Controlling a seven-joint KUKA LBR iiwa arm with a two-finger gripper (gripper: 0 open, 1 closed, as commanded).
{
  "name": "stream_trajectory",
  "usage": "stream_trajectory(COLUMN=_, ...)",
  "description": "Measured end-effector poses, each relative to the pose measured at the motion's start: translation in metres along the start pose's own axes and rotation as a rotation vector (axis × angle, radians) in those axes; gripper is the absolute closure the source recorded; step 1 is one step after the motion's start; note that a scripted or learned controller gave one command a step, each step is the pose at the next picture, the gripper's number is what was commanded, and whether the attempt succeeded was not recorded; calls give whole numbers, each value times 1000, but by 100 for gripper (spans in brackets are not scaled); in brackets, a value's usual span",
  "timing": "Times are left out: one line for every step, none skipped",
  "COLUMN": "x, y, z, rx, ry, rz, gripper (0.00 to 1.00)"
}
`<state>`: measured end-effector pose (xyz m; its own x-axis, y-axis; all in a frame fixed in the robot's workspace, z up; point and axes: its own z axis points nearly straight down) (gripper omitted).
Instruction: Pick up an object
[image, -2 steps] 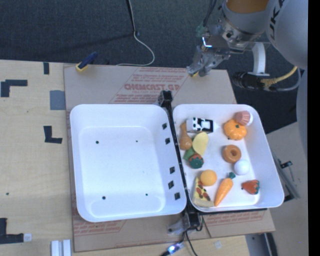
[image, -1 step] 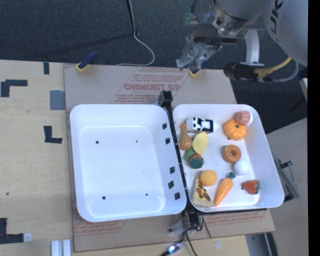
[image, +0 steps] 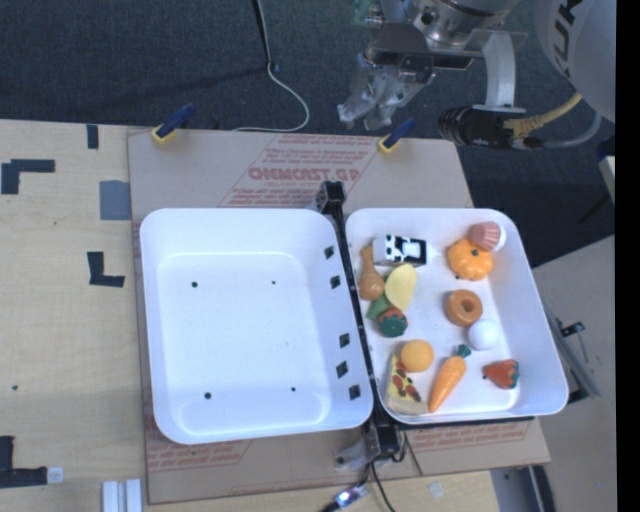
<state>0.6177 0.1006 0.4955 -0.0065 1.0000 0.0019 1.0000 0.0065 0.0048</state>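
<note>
The right bin (image: 530, 300) holds several toy foods. Among them are a black-and-white cow (image: 400, 250), an orange pumpkin (image: 470, 261), a pink cupcake (image: 486, 235), a donut (image: 463, 306), a white egg (image: 483, 335), a carrot (image: 447, 382), a red strawberry (image: 502, 373), an orange ball (image: 416, 355) and a pizza slice (image: 402, 391). My gripper (image: 364, 113) hangs high above the bench's far edge, well behind the right bin. It looks open, with nothing between its fingers.
The left bin (image: 160, 300) stands beside the right one on a cardboard sheet (image: 290, 175). Black clips run along the shared wall (image: 343, 310). Blue-and-yellow clamps (image: 173, 122) (image: 396, 134) hold the sheet's far corners. A white cable (image: 285, 85) trails behind.
</note>
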Motion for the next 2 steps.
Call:
stream_trajectory(x=34, y=-34, z=-43, rx=0, ry=0, rz=1, gripper=100)
stream_trajectory(x=71, y=-55, z=-39, rx=7, ry=-2, rz=1, gripper=100)
